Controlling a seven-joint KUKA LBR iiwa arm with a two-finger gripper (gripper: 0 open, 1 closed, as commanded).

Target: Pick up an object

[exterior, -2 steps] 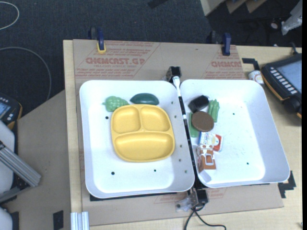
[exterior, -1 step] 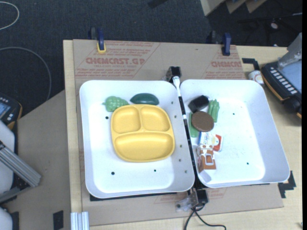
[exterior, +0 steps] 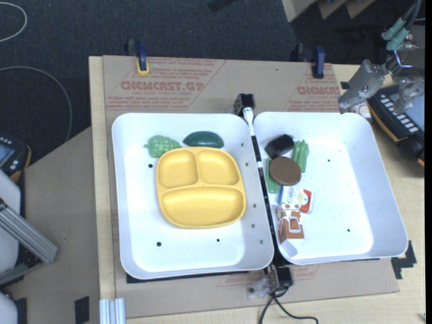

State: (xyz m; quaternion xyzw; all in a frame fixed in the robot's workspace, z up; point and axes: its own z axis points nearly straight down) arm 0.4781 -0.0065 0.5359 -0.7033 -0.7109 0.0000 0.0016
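Objects crowd the right bin's left wall, brown disc atop green pieces, so the gripper, seemingly parked beyond the far right corner with jaws I cannot tell open or closed, might clip that wall.

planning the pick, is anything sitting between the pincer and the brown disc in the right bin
Nothing visible. The pincer sits above the right bin's far right corner, and the brown disc lies uncovered by the left wall, with bare bin floor between them.
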